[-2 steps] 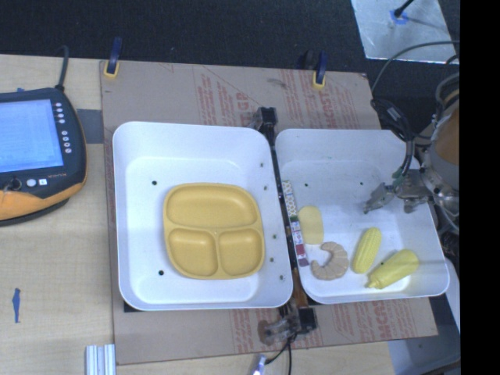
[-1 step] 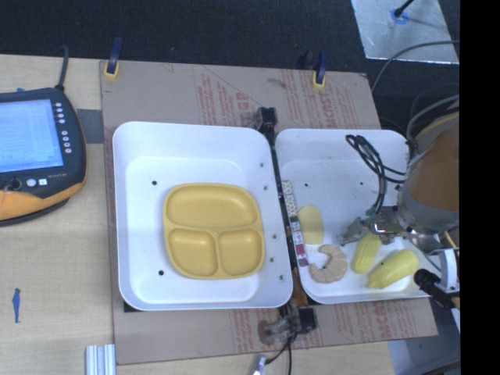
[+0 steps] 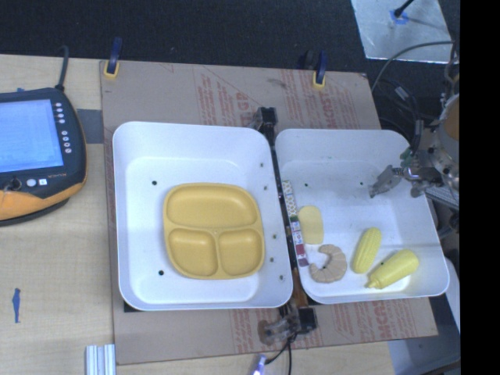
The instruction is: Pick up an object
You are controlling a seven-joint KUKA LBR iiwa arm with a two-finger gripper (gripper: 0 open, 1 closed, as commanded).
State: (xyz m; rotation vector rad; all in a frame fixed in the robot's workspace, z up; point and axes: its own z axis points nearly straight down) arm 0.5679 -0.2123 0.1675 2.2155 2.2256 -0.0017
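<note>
Currently, my gripper (image 3: 384,182) sits at the right of the frame, over the upper right part of the right bin (image 3: 344,143). Its grey fingers point toward the left of the frame, into the bin. I cannot tell from this view whether they are spread or closed. No object shows between them.

The candidate objects lie in the lower half of the right bin, below the gripper and apart from it:
- A pale yellow oblong piece (image 3: 312,223) lies near the bin's left wall.
- A tan curved piece resembling a shrimp (image 3: 329,263) lies just below the oblong piece.
- A yellow corn cob (image 3: 366,249) stands tilted to the right of the shrimp-like piece.
- A yellow squeeze bottle (image 3: 394,269) lies on its side at the lower right, just beside the corn cob.

The left bin (image 3: 133,209) holds a yellow divided plate (image 3: 212,230) with three compartments, lying flat near its centre.

Both bins rest on a brown cardboard sheet (image 3: 195,92) held by two blue clamps (image 3: 113,57) along its upper edge. A handheld control pendant (image 3: 35,151) with a lit blue screen lies on the bench at the left of the frame.
</note>
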